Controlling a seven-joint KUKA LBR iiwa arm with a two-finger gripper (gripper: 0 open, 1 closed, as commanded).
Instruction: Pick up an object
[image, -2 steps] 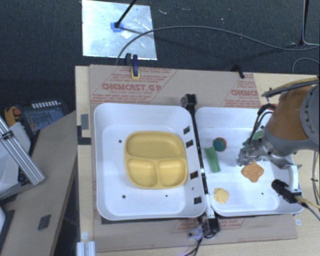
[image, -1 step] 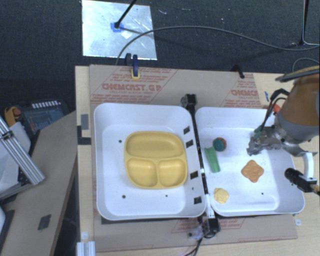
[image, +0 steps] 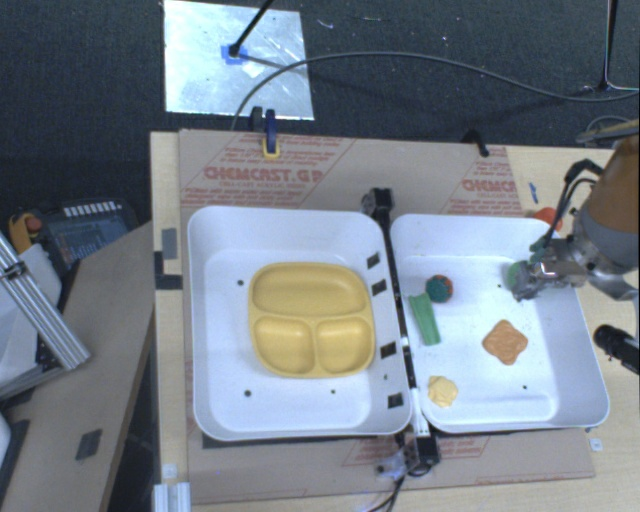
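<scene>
Two shallow white plastic bins side by side on counter (image: 330, 160). Left bin (image: 215, 300): one yellow three-compartment plastic tray (image: 310, 318), centred. Right bin (image: 570, 360): one small round teal-and-brown ball (image: 439, 288) near the dividing edge; one green oblong block (image: 426, 320) just below it, lying lengthwise; one orange-brown flat cookie-shaped piece (image: 505, 342) mid-bin; one pale yellow lumpy piece (image: 442, 391) near the front edge. All four lying apart from one another. Claw (image: 523, 279) at right bin's far right side, above the cookie-shaped piece; nothing seen in its grip; open or closed: cannot tell.
</scene>
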